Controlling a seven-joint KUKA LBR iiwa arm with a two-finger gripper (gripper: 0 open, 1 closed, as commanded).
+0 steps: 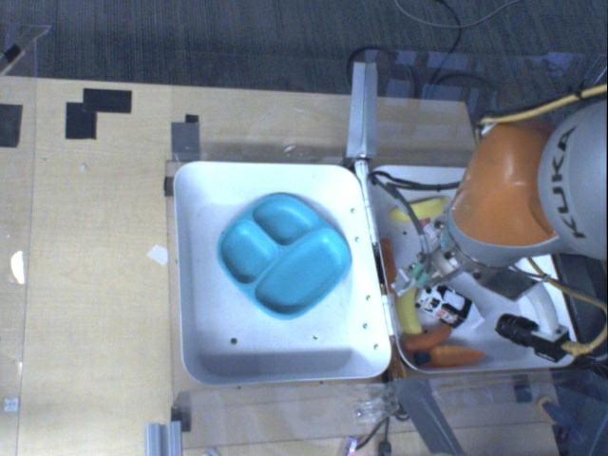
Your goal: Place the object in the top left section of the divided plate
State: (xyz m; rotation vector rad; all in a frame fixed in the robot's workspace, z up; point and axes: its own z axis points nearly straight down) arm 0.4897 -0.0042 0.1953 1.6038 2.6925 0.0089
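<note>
In the right bin [546, 297], the arm [518, 193] is down low over a clutter of toy food; the gripper [429, 275] sits approx. at the bin's left side, near the divider wall. Jaw state: cannot tell, wrist and cabling mask it. No item visibly held.

Items noted in right bin: yellow piece [425, 207] at far side, part-hidden by the arm; yellow banana-like piece [408, 313] along the left wall; orange carrot-like piece [445, 354] at the near edge; small black-and-white item [445, 304] just beside the gripper. Which one is the task object: not determinable.

Left bin [204, 350]: blue divided plate [285, 255] sits approx. centre, rotated at a slant, all three sections bare. Target section taken as the small far compartment [287, 215], though w/ this rotation far vs. left compartment is arguable.

Step in hand (judgement): pick stage, placement not yet done. Next move calls for a confirmed grasp, a lift clear of the divider wall, travel left, and lowering over the small compartment w/o straddling the plate's ridges.
</note>
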